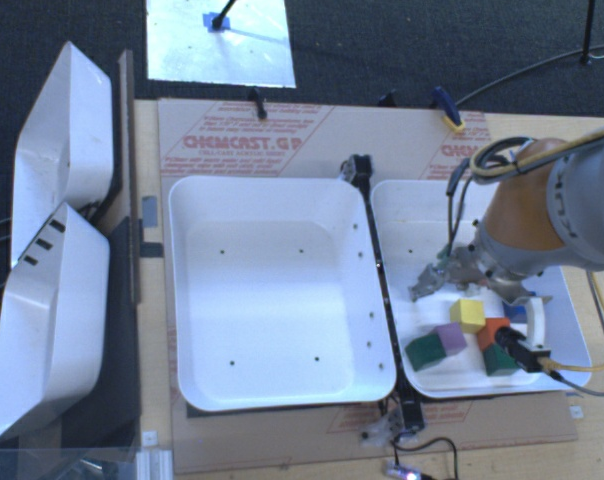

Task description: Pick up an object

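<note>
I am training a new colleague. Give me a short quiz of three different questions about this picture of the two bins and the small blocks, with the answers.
1. True or false: the coloured blocks lie in the left bin of the camera view.
2. Multiple choice: which colour is the block that touches the green block on its right side? A) purple B) white C) black
3. Fill in the word: the arm hangs over the ____ bin of the view.

Key
1. False. The yellow block, the purple block and the others lie in the right bin.
2. A.
3. Right.
</note>
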Robot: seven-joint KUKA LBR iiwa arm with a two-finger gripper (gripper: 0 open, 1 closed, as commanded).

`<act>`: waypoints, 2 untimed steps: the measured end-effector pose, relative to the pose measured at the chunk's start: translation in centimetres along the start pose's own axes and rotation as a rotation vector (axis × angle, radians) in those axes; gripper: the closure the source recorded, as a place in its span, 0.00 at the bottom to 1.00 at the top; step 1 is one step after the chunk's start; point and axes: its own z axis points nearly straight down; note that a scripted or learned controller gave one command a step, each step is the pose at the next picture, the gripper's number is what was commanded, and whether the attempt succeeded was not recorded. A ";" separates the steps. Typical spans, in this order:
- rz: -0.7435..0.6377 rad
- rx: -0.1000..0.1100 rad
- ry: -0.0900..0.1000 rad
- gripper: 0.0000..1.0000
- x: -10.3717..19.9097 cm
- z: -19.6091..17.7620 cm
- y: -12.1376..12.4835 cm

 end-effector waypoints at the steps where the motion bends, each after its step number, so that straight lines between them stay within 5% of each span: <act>1: 0.000 -0.003 0.000 1.00 0.0 -1.2 0.1; 2: -0.001 -0.006 -0.001 1.00 0.9 -5.9 0.0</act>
